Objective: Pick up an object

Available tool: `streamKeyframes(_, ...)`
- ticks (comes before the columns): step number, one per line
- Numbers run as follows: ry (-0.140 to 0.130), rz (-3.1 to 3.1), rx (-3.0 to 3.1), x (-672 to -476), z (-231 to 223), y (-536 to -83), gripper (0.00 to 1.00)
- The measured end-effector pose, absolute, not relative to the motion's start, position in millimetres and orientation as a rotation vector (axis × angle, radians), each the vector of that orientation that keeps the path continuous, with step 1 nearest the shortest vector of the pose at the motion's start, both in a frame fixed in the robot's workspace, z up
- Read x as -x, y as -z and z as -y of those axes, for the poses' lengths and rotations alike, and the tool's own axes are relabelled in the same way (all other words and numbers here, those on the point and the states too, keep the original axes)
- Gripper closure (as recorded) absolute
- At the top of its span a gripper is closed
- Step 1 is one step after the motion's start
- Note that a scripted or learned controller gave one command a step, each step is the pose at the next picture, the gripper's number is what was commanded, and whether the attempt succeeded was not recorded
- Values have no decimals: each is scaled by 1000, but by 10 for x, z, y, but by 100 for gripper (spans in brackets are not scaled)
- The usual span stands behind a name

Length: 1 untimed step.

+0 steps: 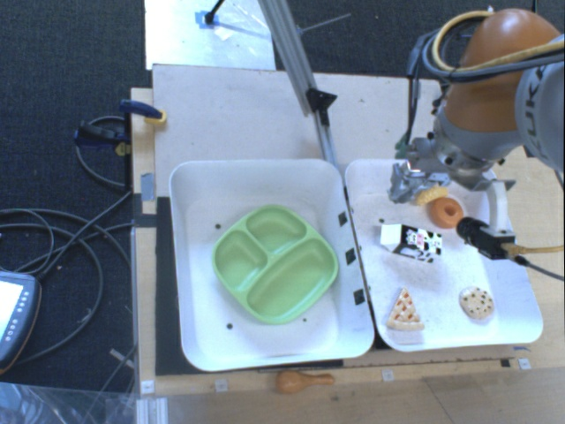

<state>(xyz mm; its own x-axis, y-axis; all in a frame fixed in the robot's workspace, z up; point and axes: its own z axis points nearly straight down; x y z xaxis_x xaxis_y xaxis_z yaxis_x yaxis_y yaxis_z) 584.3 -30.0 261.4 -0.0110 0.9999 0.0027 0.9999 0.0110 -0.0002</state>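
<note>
Your gripper [411, 184] hangs over the right bin [521, 325] just beside the donut [444, 211], and honestly I can't tell whether it's holding anything, so you center it over the donut before you squeeze.

Two white bins [190, 237] — one green tray [275, 263], four toy foods [405, 311].
</note>
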Motion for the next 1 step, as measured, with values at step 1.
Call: streamKeyframes(1,4,2233,2207,-5753,-302,-2634,100)
